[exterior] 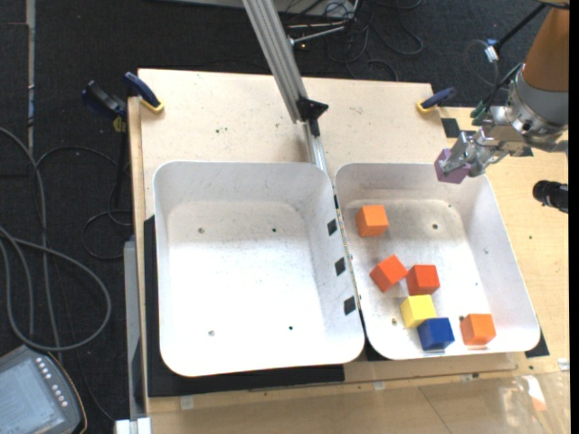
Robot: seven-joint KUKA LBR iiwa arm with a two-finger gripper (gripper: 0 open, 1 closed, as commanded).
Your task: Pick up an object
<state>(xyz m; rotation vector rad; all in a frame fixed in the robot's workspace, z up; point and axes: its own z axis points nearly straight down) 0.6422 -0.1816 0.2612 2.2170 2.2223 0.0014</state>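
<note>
Pale wood is what the big bench (226, 116) is made of, and it lies under the right bin (507, 269) and goes out past it on all sides. On my screen I see the left bin (244, 197), also white, touching the right bin's left side. A silver pole (271, 39) leans up and away from the far left corner of the right bin.

I see the grey arm (543, 98) with its orange band (552, 52) coming in above the far right corner of the right bin. The claw (463, 156) hangs just over that corner's rim. It is pinching a purple block (450, 168), which I can see at the tips of the fingers, up above the rim.

Six more blocks lie inside the right bin. An orange block (372, 220) sits alone near the far left part of the bin. A second orange block (389, 272) lies near the middle, turned a bit, and a red block (422, 279) is just beside it on its right. A yellow block (417, 310) sits nearer to the front edge, and a blue block (435, 334) touches its front. A third orange block (478, 329) sits near the bin's front right corner, close to the blue one.

Past the far rim of the right bin, a small blue and yellow clamp (434, 100) grips the edge of the bench.
</note>
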